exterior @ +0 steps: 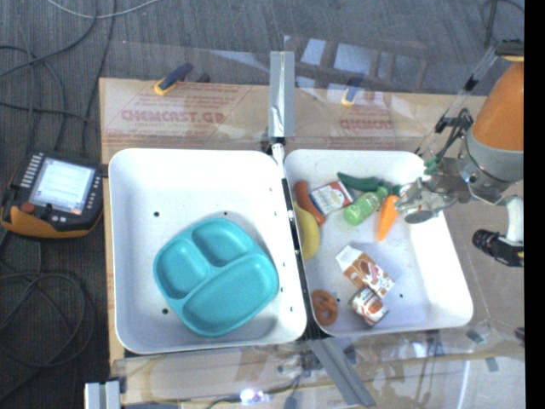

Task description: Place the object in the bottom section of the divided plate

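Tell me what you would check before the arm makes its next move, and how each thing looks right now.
1. Divided plate sits flat in the left bin: ok.
2. Its large bottom section has nothing in it: ok.
3. Gripper is over the right bin, beside the carrot: ok.
4. An object is between its fingers: cannot tell.
5. Carrot lies apart from the green bottle, with room to grasp: ok, though close.
6. Path across the wall between the bins looks free: ok.
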